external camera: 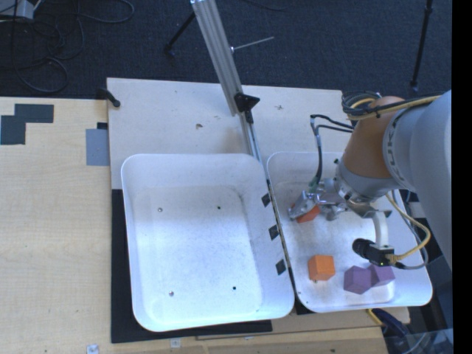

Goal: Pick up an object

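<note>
My gripper (pixel 313 208) is low in the right bin (pixel 413 290), near its left wall. A small orange-red object (pixel 307 214) lies directly at the gripper's tip, partly hidden by it. An orange cube (pixel 321 267) rests on the bin floor in front of the gripper, apart from it. A purple block (pixel 366 278) lies to the right of the cube, near the bin's front rim.
The left bin (pixel 140 198) sits beside the right one, and their rims meet at black clips (pixel 274 231). A slanted aluminium bar (pixel 221 57) rises behind the bins. Cables (pixel 383 251) loop from the wrist above the purple block.
</note>
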